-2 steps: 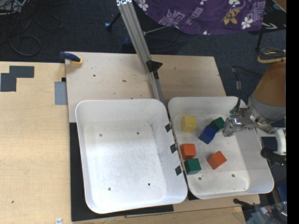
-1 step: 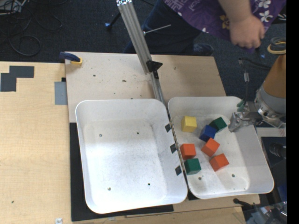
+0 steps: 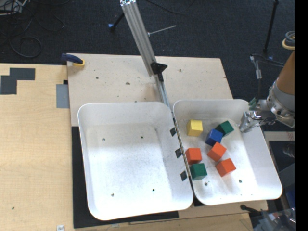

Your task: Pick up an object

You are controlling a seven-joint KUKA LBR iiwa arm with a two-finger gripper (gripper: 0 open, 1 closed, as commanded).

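The right bin [image 3: 260,186] holds several small blocks: a yellow block [image 3: 195,127], a dark green block [image 3: 224,127], a blue block [image 3: 214,137], three orange blocks [image 3: 194,155] [image 3: 217,151] [image 3: 225,167], and a green block [image 3: 198,171]. My gripper [image 3: 246,123] hangs at the bin's right rim, just right of the dark green block, and nothing shows between its fingers. The arm's wrist enters from the right edge.
The left bin [image 3: 96,177] lies beside the right one, with black clips along the shared wall. A slanted aluminium post [image 3: 142,40] rises behind the bins. A blue-and-yellow clamp [image 3: 73,59] sits at the bench's far left corner.
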